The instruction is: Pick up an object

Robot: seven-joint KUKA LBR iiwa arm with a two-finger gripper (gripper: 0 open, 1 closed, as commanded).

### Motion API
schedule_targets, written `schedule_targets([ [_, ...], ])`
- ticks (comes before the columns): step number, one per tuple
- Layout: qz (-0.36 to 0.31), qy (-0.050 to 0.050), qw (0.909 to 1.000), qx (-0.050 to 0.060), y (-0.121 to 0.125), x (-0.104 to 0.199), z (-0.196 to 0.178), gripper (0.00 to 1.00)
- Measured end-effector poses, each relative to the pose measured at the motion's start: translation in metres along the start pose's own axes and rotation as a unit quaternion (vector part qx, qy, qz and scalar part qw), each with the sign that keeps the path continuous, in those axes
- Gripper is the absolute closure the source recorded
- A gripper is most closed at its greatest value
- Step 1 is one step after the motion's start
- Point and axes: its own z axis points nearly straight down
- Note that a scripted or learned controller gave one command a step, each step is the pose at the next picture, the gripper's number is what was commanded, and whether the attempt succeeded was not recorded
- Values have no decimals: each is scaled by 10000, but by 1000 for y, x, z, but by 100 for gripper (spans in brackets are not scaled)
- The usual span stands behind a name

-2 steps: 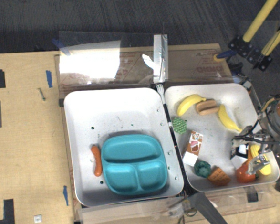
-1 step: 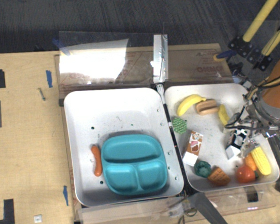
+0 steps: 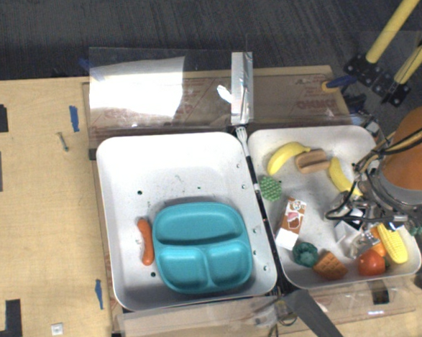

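Note:
My gripper [image 3: 357, 234] hangs low over the right side of the right bin [image 3: 306, 137], under the orange wrist band [image 3: 415, 160]. It sits just left of a yellow corn cob [image 3: 393, 244] and above a red tomato [image 3: 372, 262]. A small yellow banana [image 3: 339, 175] lies just up and left of the wrist. Further left in this bin are a larger banana [image 3: 285, 155], a brown sausage piece [image 3: 311, 162], a green ridged piece [image 3: 271, 189], a small white and red carton [image 3: 292, 217], a dark green piece [image 3: 304, 253] and a brown waffle-like piece [image 3: 330, 265].
The left bin [image 3: 167, 156] holds a teal divided plate [image 3: 200, 245] and an orange sausage-shaped toy [image 3: 145, 241] along the plate's left side. A clear divider [image 3: 241, 90] stands behind the wall between the two bins. Black cables [image 3: 343, 209] loop off the wrist.

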Motion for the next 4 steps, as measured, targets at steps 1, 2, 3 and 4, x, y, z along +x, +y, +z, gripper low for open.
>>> schedule_targets([
  [1,-178,-15,9998,11,-7,-53,1,0],
  [2,218,-32,9998,-10,64,-100,1,0],
  [3,219,-31,9998,-7,64,-100,1,0],
  [4,1016,40,9948,-20,71,-78,-13,0],
])
